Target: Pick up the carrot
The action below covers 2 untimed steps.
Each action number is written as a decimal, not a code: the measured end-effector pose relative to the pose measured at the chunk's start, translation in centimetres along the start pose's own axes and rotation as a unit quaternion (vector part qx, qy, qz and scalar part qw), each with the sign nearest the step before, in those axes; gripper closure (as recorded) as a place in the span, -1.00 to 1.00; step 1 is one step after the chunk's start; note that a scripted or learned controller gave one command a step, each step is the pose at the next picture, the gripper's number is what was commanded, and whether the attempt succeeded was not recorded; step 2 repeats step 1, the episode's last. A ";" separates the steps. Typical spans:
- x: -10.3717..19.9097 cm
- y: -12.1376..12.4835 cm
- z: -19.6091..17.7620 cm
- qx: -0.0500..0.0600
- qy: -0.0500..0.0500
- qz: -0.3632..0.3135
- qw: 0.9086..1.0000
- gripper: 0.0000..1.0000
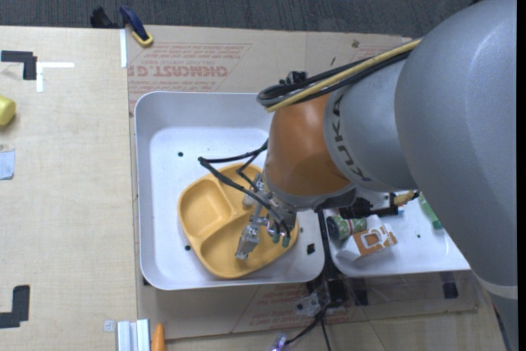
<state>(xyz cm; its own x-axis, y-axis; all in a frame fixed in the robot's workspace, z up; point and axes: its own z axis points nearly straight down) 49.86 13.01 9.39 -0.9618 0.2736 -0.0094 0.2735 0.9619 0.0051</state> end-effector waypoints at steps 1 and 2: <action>-0.7 0.1 -1.1 -0.003 -0.011 0.000 1.000 1.00; -0.7 0.1 -1.1 -0.003 -0.011 0.000 1.000 1.00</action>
